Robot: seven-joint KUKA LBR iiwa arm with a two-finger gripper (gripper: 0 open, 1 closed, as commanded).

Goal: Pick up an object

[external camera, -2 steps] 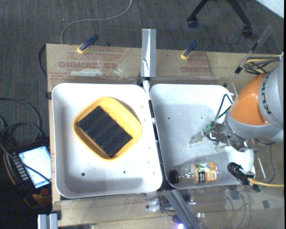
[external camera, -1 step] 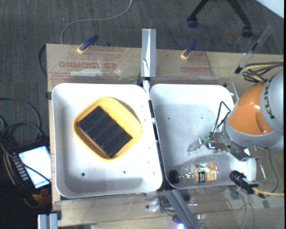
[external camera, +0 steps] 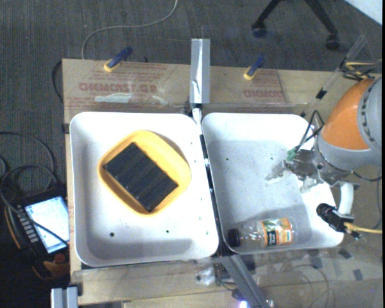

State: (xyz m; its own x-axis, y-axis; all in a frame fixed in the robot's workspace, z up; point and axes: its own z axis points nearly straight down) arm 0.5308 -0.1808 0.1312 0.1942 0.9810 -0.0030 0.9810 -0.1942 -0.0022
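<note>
Wooden bench point(external camera: 83, 82) with red printed lettering, two shallow white bins directly on it, left bin point(external camera: 83, 236) and right bin point(external camera: 244, 124) touching along a centre seam, two blue-and-yellow clamps point(external camera: 117, 58) gripping the far edge

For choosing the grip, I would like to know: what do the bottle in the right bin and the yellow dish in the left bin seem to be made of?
Bottle: probably clear plastic, see-through body, dark cap, orange label.
Yellow dish: looks like smooth moulded plastic, soft sheen; its dark ribbed insert is unclear.
</note>
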